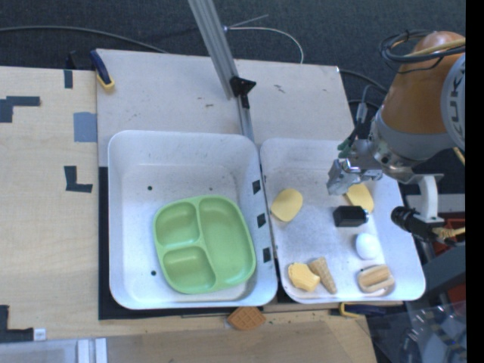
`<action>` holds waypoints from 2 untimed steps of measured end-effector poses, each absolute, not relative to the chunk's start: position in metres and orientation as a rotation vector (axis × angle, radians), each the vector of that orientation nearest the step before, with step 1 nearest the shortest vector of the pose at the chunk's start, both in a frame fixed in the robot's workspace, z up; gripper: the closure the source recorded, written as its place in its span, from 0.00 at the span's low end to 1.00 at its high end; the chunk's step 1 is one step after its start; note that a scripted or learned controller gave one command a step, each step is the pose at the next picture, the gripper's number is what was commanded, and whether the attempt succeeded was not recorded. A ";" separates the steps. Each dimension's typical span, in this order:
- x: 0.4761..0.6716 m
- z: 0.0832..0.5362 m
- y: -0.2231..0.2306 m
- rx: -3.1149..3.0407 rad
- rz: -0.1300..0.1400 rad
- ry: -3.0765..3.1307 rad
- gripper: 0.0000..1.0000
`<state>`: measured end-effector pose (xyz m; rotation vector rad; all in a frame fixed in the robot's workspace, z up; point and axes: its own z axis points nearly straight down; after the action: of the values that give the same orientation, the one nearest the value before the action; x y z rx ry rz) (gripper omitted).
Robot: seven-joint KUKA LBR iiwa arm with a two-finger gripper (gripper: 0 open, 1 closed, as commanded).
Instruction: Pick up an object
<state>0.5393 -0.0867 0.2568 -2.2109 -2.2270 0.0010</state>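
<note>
Pale wooden tabletop (45, 225) carrying two shallow white bins side by side. Left white bin (128, 157) holds a green three-compartment plastic tray (204, 242), lying flat toward its front. Right white bin (302, 157) holds several small items: a round yellow piece (286, 204) near its left wall, a black block (350, 216), a white egg shape (367, 245), a brown hot-dog-like roll (374, 277), a tan waffle cone (324, 274) touching a yellow lump (303, 277). Grey arm with orange band (427, 89) reaches in from the right. Pincer (346, 178) sits low over the right bin, just beside a yellow wedge (361, 197); its opening cannot be told, nor whether it holds anything.
</note>
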 end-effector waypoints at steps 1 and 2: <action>0.538 0.258 -0.030 -2.212 0.000 -2.228 1.00; 0.528 0.241 0.028 -2.210 0.003 -2.227 1.00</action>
<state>0.5276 0.0279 0.2412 -2.2104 -2.2265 0.0031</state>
